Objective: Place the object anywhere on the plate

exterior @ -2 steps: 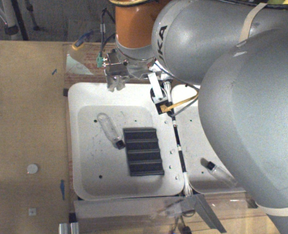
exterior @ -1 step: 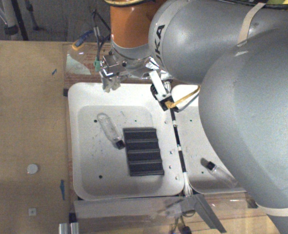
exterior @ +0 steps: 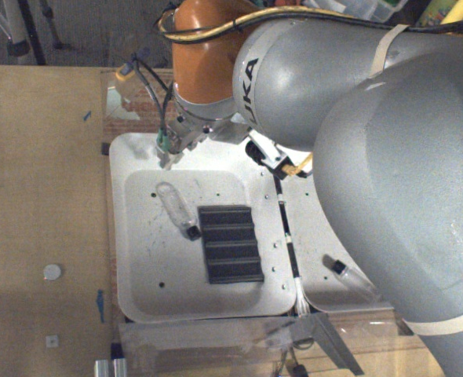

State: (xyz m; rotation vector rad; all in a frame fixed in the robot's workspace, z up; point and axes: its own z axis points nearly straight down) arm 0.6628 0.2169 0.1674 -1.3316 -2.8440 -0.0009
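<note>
**Arm over the far rim of the left bin, object lying on the bin floor**

The grey KUKA arm (exterior: 357, 132) fills the right and upper part of the view, its orange band (exterior: 204, 45) sitting above the wrist. Below it lies the left white bin (exterior: 137, 289), and the right white bin (exterior: 326, 293) is mostly covered by the arm. On the floor of the left bin rests a dark ribbed plate (exterior: 230, 244), rectangular and flat. Just to the left of the plate's upper corner lies a clear tube-like object (exterior: 175, 207) with a dark cap, tilted, its capped end close to the plate but not on it. The gripper (exterior: 167, 149) hangs over the far rim of the left bin, apart from the object; whether its tool is apart or together cannot be told. A small dark-tipped item (exterior: 339, 269) lies in the right bin.
</note>
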